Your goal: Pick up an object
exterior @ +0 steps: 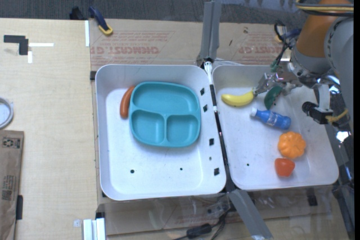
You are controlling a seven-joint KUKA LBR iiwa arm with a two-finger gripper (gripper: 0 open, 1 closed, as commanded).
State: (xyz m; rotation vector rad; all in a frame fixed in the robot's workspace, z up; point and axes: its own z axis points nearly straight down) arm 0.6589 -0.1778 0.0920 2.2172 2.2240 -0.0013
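In the right bin lie a yellow banana, a blue bottle on its side, an orange pumpkin-shaped toy and a small red toy. My gripper hangs low over the bin's far part, just right of the banana's tip and above the bottle's cap end. Its fingers look spread, and I see nothing between them. The grey arm with its orange band comes in from the upper right.
The left bin holds a teal divided plate with an orange sausage-shaped toy along its left side. A ridge separates the two bins. Brown board and a wooden bench top surround them.
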